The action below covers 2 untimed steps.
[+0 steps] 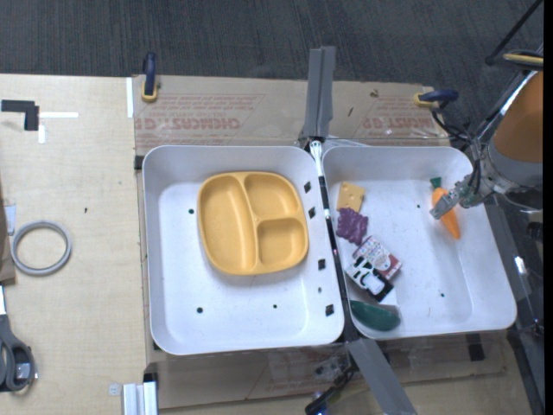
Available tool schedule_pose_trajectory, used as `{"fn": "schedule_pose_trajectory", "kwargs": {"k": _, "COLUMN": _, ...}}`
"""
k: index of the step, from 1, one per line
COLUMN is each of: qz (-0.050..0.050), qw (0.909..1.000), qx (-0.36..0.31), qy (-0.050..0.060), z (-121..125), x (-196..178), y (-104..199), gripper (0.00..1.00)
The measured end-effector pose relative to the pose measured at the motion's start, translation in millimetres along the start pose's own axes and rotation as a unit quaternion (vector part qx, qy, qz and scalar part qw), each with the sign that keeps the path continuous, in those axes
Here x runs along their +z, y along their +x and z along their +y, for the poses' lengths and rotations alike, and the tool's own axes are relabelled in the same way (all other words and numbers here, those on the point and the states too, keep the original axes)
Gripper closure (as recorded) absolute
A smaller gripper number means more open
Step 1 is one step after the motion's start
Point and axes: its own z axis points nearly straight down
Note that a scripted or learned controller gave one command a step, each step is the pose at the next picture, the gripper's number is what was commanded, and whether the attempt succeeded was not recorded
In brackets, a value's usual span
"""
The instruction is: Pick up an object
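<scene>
An orange toy carrot (448, 213) with a green top lies near the right wall of the right bin (415, 309). My gripper (463, 197) reaches in from the right and sits right against the carrot's upper end. The parts at its tip are small and blurred. Along that bin's left side lie a yellow cheese wedge (350, 197), a purple piece (352, 225), a red, white and black packet (373, 268) and a dark green piece (377, 316).
A yellow divided plate (253, 222) rests in the left bin (173, 318). A metal divider post (320, 93) stands between the bins at the back. On the bench to the left lie a roll of tape (39, 247) and scissors (15, 363).
</scene>
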Motion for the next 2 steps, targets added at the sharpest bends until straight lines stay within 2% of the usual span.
{"fn": "schedule_pose_trajectory", "kwargs": {"k": 1, "qz": 0.012, "qw": 0.9965, "qx": -0.083, "qy": 0.008, "z": 10.1, "x": 12.7, "y": 37.8, "gripper": 1.00}}
{"fn": "schedule_pose_trajectory", "kwargs": {"k": 2, "qz": 0.012, "qw": 0.9964, "qx": -0.083, "qy": 0.008, "z": 10.1, "x": 12.7, "y": 37.8, "gripper": 0.00}}
